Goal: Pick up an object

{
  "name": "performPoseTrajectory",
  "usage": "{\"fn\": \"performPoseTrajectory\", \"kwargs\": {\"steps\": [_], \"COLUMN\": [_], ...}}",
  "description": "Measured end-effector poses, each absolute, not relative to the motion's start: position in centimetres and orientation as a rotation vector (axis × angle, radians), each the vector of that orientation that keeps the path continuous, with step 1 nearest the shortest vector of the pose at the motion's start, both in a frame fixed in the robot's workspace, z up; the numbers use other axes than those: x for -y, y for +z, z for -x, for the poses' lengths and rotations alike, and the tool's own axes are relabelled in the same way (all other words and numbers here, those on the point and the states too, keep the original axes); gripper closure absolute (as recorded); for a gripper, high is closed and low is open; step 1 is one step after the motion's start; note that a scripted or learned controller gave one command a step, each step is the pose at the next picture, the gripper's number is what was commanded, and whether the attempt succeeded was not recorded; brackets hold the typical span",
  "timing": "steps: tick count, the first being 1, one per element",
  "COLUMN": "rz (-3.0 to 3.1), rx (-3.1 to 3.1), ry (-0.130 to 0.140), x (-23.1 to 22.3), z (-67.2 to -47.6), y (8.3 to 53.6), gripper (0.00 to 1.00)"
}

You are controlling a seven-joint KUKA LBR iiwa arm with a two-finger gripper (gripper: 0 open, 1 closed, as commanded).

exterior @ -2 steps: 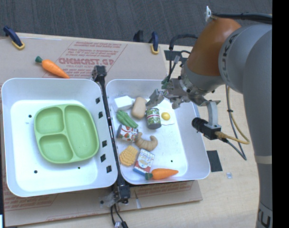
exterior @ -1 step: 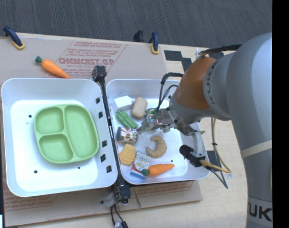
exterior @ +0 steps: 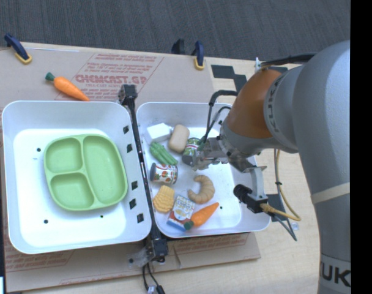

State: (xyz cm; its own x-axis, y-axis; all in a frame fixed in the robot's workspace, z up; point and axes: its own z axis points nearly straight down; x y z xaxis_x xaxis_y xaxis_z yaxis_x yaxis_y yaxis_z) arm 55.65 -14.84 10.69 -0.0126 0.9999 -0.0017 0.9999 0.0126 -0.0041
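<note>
In right bin (exterior: 250, 222), my pincer (exterior: 195, 158) low among toys, just above croissant (exterior: 202, 188) – can't tell if spread or pinching. Risk I see – crowded can (exterior: 164, 174), beans (exterior: 163, 152) could deflect grasp.

grey arm (exterior: 323, 103) (orange wrist band)

We record: two white bins, left (exterior: 14, 182) and right (exterior: 250, 222); a pale green divided plate (exterior: 85, 171); an orange carrot with green top (exterior: 66, 86) on the tan counter (exterior: 112, 72), which bears red lettering; a second orange carrot (exterior: 203, 214); a green pod (exterior: 162, 152); a beige potato-like piece (exterior: 178, 138); a tan croissant (exterior: 202, 188); a yellow corn piece (exterior: 164, 198); a red-labelled can (exterior: 163, 174); a grey arm with orange band (exterior: 254, 106).
</note>
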Motion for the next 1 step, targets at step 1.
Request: {"fn": "performPoseTrajectory", "kwargs": {"steps": [1], "rz": [2.207], "rx": [2.234], "ry": [0.006], "x": [14.84], "z": [-55.65], "y": [10.68], "gripper": [0.00]}}
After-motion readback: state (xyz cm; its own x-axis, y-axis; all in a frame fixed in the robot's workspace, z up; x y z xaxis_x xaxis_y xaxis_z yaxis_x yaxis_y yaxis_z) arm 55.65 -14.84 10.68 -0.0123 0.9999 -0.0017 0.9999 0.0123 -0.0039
